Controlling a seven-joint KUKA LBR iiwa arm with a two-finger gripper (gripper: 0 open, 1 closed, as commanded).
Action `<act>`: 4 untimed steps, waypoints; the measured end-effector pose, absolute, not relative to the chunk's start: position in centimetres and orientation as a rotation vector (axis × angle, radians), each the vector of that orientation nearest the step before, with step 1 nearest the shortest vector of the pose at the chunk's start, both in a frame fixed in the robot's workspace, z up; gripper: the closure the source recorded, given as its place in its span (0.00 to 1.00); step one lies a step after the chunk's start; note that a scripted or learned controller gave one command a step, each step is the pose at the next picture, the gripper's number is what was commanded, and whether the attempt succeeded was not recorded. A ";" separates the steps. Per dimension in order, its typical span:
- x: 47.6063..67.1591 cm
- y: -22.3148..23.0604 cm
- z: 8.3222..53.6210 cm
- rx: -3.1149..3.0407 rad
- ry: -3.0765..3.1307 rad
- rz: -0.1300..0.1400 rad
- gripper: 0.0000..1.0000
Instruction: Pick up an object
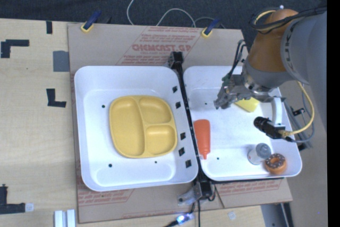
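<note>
My gripper hangs over the upper middle of the right bin, pointing down and left. A yellow piece lies just to its right, partly under the wrist. An orange carrot-shaped toy lies along the right bin's left wall, below and left of the gripper. A small grey cup-like object and a brown donut with sprinkles sit in the bin's lower right corner. Nothing shows between the fingers.
The left bin holds a yellow divided plate. A black divider runs between the bins. Cables trail from the arm along the right bin's right side. Cardboard lies under both bins.
</note>
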State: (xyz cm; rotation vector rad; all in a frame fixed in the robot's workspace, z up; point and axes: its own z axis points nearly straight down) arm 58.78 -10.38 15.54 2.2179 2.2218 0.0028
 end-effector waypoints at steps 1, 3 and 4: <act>58.2 -10.5 21.6 2.219 2.221 0.002 1.00; 57.9 -6.7 25.8 2.217 2.227 -0.001 1.00; 59.2 -1.5 25.2 2.217 2.227 -0.002 1.00</act>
